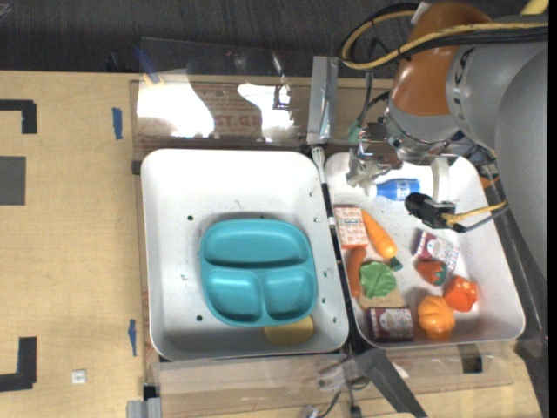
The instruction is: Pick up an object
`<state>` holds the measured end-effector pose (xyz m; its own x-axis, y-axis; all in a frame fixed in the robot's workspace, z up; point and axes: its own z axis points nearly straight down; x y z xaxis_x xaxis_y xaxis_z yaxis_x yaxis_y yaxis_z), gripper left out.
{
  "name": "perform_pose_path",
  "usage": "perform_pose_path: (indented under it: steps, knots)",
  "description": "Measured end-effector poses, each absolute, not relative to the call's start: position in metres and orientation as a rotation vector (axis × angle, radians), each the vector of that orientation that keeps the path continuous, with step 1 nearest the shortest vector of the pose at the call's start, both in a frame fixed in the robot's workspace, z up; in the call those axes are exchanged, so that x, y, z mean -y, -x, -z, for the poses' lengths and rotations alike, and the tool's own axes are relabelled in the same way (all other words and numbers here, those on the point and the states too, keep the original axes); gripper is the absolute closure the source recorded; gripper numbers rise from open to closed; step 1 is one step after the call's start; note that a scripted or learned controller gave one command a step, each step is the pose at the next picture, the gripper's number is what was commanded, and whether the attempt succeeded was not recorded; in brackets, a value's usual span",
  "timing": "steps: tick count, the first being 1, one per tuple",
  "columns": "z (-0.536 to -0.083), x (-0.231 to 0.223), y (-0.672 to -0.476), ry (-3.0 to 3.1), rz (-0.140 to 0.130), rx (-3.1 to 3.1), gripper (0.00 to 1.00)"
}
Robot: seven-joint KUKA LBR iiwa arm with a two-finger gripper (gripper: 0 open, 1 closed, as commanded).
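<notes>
Blue-capped bottle (400,188) lies flat at far end of right bin (505,307), just beside end effector (364,168), on its arm side. End effector hangs over bin's far left corner; open or closed: cannot tell. Carrot (379,236), small carton (349,227), green leafy toy (378,279), orange pumpkin (436,315) lie nearer camera. Left bin (165,198) holds teal divided tray (258,268).

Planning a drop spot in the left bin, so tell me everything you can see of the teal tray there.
The teal tray is a rounded, smooth, plastic-looking divided plate: one wide compartment at the far side, two smaller ones nearer the camera. It lies flat, open side up, near the middle of the left bin, slightly turned. A yellowish block sits against its near right corner.
</notes>
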<state>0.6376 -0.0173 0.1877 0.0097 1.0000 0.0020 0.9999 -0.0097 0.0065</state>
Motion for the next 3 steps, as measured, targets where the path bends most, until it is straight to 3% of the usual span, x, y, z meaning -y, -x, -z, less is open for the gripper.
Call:
perform_pose_path:
  steps: [1,2,3]
  knots:
    - [-0.185,0.02,-0.636,-2.235,-0.001,-2.207,0.0]
    - [-0.185,0.074,-0.569,-2.139,0.002,-2.301,0.0]
    - [-0.091,0.107,-0.56,-2.156,0.011,-2.295,0.0]
